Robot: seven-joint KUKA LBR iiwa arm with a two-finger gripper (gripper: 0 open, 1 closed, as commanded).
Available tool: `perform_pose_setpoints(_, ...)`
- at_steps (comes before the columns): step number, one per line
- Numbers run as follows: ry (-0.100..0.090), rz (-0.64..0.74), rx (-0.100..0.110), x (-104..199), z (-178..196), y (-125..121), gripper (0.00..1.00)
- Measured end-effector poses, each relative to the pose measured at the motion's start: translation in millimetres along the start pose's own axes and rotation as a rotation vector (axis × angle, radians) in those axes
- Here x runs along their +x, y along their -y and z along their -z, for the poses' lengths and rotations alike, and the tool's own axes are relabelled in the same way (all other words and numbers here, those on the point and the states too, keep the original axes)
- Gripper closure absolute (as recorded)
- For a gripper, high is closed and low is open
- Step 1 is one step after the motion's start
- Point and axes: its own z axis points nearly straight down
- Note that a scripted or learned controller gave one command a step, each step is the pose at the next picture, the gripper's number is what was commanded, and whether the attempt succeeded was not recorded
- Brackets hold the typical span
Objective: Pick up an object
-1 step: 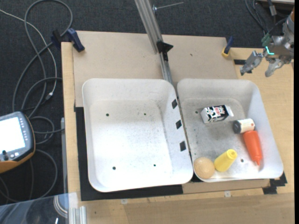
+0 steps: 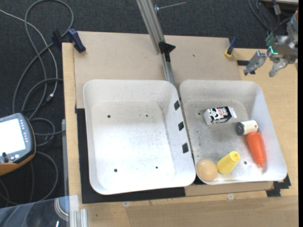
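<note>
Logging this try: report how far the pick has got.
Done: nothing lifted. The carton, carrot, yellow bottle and round ball all lie in the right bin. In hand: the gripper is open beyond the bin's far corner. Left: descend, grasp, lift.

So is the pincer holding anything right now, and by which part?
Nothing is held. The pincer hangs open above the bench, beyond the right bin's far corner, with nothing between its fingers.
</note>
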Motion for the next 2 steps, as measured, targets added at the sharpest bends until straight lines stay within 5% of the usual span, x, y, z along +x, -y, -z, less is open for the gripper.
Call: perform_pose_setpoints(2,-0.002,-0.002,0.005,11,-108,3,0.0)
